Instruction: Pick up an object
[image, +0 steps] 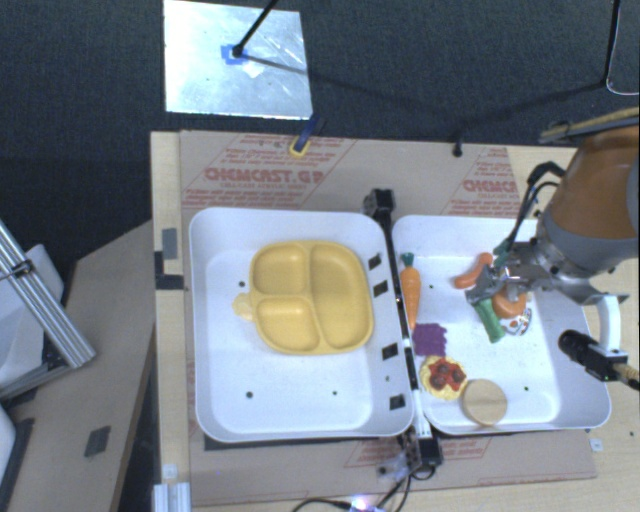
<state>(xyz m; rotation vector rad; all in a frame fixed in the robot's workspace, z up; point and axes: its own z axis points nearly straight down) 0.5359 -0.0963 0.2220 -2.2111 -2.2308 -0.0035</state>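
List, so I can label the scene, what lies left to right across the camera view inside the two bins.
Yellow divided plate → carrot → purple piece → round tan disc → pincer over the toys.

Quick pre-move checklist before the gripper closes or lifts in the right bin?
1. Gripper over the right bin: ok.
2. Gripper above the cluster of green piece and orange toys: ok.
3. One single target picked out: not ok, pieces are crowded together.
4. Anything between the fingers: cannot tell.
5. Carrot, purple piece, pizza toy and tan disc apart from gripper: ok.
6. Yellow plate lying in left bin: ok.
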